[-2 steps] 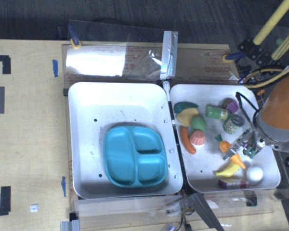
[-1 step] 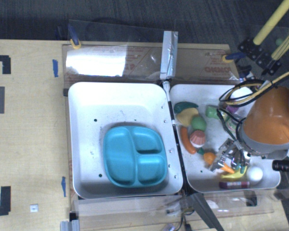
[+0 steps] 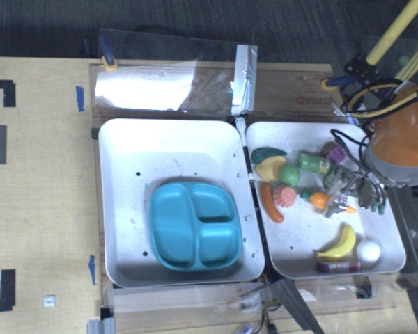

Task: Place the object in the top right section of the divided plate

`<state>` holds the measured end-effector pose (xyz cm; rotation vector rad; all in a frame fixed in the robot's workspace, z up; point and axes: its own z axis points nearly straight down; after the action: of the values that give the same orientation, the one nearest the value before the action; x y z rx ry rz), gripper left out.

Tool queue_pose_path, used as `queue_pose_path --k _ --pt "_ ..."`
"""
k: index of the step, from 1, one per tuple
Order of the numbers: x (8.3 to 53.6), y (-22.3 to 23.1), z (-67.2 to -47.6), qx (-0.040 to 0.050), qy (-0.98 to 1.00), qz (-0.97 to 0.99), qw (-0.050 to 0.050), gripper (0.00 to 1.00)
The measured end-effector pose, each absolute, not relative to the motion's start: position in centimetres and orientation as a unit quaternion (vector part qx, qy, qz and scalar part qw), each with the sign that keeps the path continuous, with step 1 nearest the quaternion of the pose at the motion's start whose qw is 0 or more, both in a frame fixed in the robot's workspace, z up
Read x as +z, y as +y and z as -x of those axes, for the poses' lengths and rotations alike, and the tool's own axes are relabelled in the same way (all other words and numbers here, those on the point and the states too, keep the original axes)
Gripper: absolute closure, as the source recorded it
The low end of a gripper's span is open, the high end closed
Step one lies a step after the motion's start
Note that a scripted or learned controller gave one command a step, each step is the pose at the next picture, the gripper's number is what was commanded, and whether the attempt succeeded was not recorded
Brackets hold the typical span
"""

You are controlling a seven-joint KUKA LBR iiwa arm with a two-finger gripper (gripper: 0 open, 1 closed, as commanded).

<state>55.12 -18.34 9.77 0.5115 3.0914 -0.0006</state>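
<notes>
Gripper [image 3: 341, 202] hovered low in the right bin [image 3: 292, 252] among toy food, beside a small orange piece [image 3: 320, 200]; its opening was unclear. Blue plate [image 3: 194, 224] sat in the left bin [image 3: 125, 152], lower centre.

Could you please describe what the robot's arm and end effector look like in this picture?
The arm enters at the right edge: a rounded orange band above a pale grey segment. Black cables loop over it. The end effector is a small grey metal assembly with thin parts and bits of coloured wiring.
</notes>
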Motion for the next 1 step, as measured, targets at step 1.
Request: queue_pose_path --k 1 --pt "13.89 -16.17 -49.05 0.0002 0.995 -0.099 0.001 1.0"
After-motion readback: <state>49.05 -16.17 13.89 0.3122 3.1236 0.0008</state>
